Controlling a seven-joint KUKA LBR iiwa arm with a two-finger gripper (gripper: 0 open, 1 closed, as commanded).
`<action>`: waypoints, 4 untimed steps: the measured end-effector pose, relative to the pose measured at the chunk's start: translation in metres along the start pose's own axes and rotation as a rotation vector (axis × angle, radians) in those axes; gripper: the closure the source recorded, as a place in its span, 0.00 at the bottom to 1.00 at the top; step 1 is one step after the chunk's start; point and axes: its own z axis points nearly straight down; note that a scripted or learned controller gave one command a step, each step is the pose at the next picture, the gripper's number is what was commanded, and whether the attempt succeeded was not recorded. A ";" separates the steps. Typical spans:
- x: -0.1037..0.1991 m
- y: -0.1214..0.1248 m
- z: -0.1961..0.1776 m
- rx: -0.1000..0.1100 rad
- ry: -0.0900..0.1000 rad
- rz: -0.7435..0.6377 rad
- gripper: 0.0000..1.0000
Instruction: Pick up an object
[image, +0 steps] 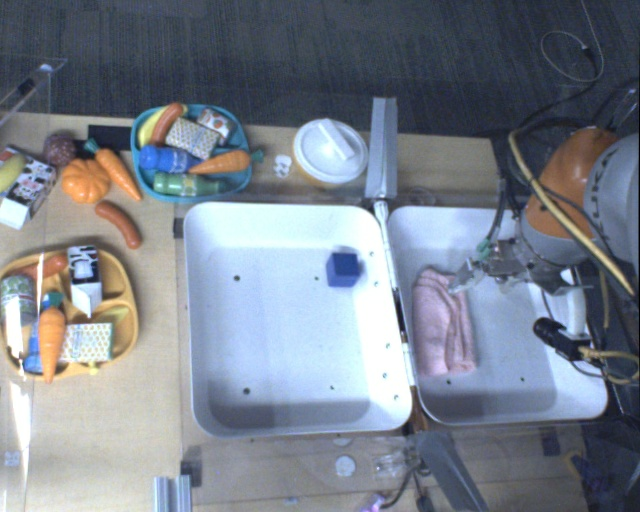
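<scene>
A small blue cube lies in the left white bin, towards its upper right. A folded pink cloth rests in the right white bin, along its left side. My gripper hovers over the right bin, just above and to the right of the cloth's top end. It is open and nothing sits between its fingers. The grey arm with its orange band comes in from the right.
A metal divider stands behind the seam between the bins. A white lidded bowl, a blue dish of toy food and a yellow tray of toys sit on the bench to the left. Cables hang beside the arm.
</scene>
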 end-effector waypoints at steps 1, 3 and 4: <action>0.040 -0.008 0.004 -0.010 -0.003 -0.162 0.00; 0.077 -0.099 -0.088 0.007 0.002 0.004 0.00; 0.060 -0.095 -0.020 0.010 0.002 0.028 0.00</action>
